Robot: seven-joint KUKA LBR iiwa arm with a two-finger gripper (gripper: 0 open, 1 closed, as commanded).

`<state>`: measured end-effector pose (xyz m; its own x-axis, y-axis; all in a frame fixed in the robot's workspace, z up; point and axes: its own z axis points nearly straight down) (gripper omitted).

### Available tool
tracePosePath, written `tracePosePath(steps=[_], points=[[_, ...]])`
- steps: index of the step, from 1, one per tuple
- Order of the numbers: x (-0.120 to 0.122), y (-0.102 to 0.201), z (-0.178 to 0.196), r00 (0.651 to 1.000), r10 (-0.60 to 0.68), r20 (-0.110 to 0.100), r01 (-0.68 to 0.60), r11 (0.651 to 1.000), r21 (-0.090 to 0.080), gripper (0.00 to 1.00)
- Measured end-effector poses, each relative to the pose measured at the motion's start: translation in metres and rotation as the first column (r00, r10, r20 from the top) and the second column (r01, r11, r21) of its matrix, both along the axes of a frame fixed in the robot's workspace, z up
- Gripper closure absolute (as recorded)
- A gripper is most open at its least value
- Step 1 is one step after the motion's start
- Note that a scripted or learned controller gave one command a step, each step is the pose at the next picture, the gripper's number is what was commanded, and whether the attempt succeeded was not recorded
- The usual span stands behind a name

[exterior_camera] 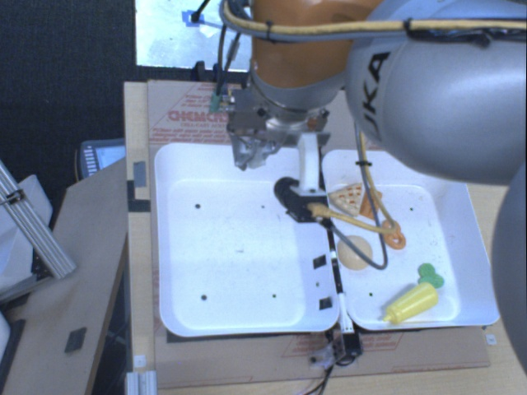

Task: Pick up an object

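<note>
Gripper [249, 153] hangs over the far edge of the left bin [230, 262], near the divider between the two bins. Can't tell from this angle whether it's open or closed, since the wrist hides most of it. Nothing visibly held.

Every pickable item I can see sits in the right bin [451, 220], so the gripper is over the wrong tray for a grab. My read is that it's staging, not on a pick. Task is not done as things lie.

Items:
- waffle wedge [349, 196]: far-left part of the right bin, close to the divider
- tan disc [355, 252]: nearer the front, just beside the divider
- orange ring [396, 239]: just right of the disc
- yellow toy [410, 303]: near side of the bin, well apart from the gripper

Best candidate imo is the yellow toy.
- It lies flat with its long axis on a diagonal.
- The green-capped end points far-right, and the blunt yellow end points near-left toward the front rim.
- There's bare floor around it, and it touches none of the other items.
- The grab should close across the short axis, so the wrist probably has to turn square to that diagonal.

Disc and wedge lie flat and look thin, so they're likely hard to get a bite on. Ring is small and easy to miss.
</note>
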<state>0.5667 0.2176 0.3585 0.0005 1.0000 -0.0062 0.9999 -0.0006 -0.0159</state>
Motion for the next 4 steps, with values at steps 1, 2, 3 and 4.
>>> tracePosePath(steps=[1,2,3,4], points=[[0.007,0.018,0.123,1.0,0.006,0.03,-0.007,1.0,0.013,1.0],[0.105,0.015,0.18,1.0,0.0,0.028,0.0,1.0,0.009,1.0],[0.041,-0.084,0.114,1.0,-0.007,0.01,0.007,1.0,0.003,1.0],[-0.034,-0.018,0.124,1.0,0.012,0.016,-0.013,1.0,0.01,1.0]])
